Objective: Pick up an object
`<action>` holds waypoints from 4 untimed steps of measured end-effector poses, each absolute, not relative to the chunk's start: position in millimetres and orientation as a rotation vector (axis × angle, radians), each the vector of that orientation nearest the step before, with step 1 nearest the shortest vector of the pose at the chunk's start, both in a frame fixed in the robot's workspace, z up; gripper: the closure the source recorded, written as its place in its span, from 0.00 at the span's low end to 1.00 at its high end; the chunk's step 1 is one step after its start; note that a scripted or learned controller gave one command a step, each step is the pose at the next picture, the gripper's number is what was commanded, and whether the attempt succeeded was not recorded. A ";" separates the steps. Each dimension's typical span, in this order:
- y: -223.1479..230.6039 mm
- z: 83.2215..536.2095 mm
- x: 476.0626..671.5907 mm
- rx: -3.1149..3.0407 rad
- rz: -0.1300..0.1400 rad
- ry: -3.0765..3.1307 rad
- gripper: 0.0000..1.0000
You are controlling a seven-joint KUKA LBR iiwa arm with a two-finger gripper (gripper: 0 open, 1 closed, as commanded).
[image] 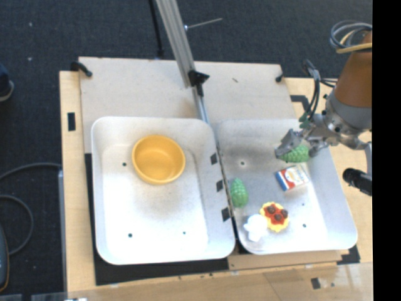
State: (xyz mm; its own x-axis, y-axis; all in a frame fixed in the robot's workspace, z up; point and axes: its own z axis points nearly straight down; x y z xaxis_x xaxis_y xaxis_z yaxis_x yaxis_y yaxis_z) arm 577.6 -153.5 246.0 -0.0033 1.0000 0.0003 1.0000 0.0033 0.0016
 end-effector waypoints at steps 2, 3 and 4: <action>-157.7 183.2 577.4 2.224 -0.008 2.222 0.00; -150.8 133.4 570.6 2.224 -0.004 2.221 0.00; -155.4 105.1 572.9 2.217 0.000 2.208 0.00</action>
